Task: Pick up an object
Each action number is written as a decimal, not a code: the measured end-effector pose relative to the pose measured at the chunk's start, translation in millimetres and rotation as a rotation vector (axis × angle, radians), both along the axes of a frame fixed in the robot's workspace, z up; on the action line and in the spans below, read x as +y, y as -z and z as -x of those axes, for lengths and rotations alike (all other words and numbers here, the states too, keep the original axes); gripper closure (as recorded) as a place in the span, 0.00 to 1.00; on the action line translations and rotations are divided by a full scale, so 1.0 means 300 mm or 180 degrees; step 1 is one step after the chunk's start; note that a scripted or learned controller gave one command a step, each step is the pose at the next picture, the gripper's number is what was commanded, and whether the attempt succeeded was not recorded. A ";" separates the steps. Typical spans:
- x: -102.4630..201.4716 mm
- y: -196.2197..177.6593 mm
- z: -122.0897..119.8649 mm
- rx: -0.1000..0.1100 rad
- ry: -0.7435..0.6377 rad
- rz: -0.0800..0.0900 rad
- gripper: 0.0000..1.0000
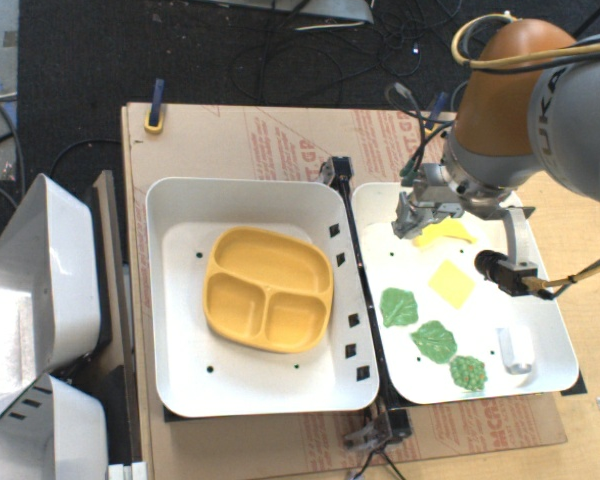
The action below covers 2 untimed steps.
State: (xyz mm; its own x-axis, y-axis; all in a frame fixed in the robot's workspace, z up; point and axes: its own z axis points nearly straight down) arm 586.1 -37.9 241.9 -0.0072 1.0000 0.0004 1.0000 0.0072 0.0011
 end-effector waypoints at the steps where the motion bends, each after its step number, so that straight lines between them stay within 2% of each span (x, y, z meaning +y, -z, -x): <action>1: 0.204 -0.015 -0.030 -0.0004 -0.0006 -0.0004 1.00; 2: 0.384 0.032 -0.057 0.0002 -0.0004 -0.0003 1.00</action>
